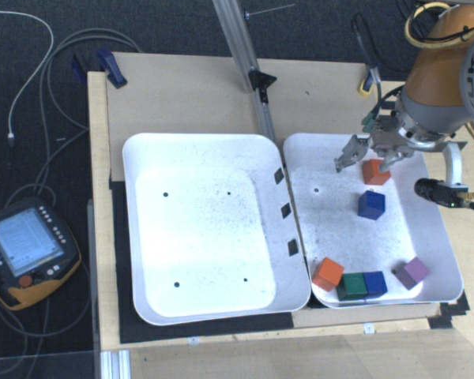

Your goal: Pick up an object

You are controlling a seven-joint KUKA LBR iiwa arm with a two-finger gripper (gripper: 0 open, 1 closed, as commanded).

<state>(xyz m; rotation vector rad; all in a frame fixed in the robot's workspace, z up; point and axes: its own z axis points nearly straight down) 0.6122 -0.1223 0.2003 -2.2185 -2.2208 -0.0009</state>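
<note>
Near edge of right bin (438,287): a row of blocks against the front wall. Orange cube (328,273) at left, tilted; green cube (351,284) just beside it, touching a blue cube (374,283). Purple cube (412,272) a little apart, toward the right corner.

Mid-bin: a second blue block (371,204), alone, clear floor around it.

Farther back: orange block (375,171), just beyond the lone blue one. Gripper (370,155) hangs right over it, fingers spread apart, one tip to the left, the other at the block's upper right. Block looks to sit between or just under the tips, not clamped. Cannot tell whether the tips touch it.

Left bin (142,156): bare white floor, speckled.

Off the bench at left, a pendant (24,247) on the dark floor.

Step in hand, as I judge it: the approach, lined up over the orange block, grasp not yet made. Next move calls for a short descent to straddle the block, closing squarely on opposite faces, then a straight lift. Risk: a tip landing on the block's top or nudging it aside.
</note>
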